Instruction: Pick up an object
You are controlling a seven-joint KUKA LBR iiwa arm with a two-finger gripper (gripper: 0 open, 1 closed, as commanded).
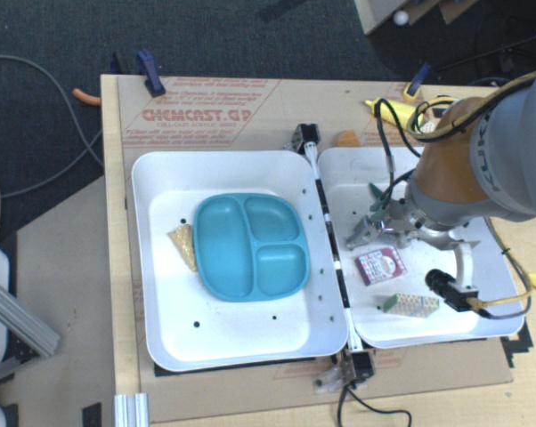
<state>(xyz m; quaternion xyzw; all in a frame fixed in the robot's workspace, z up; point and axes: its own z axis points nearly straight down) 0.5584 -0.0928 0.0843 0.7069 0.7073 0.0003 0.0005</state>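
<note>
My gripper is low in the right bin, near its left wall, on a grey arm with an orange band. Just below and right of it a small maroon packet lies flat on the bin floor, apart from the gripper. A patterned, greenish wrapper lies near the bin's front edge. A small green item sits just above the gripper, partly hidden by a black cable. In the left bin are a teal divided plate and a tan wedge-shaped piece touching the plate's left edge.
The ridge between the two bins runs just left of the gripper. A black fitting with a cable hangs beside the wrapper. Yellow and black cables lie behind the right bin. Blue clamps hold the cardboard base.
</note>
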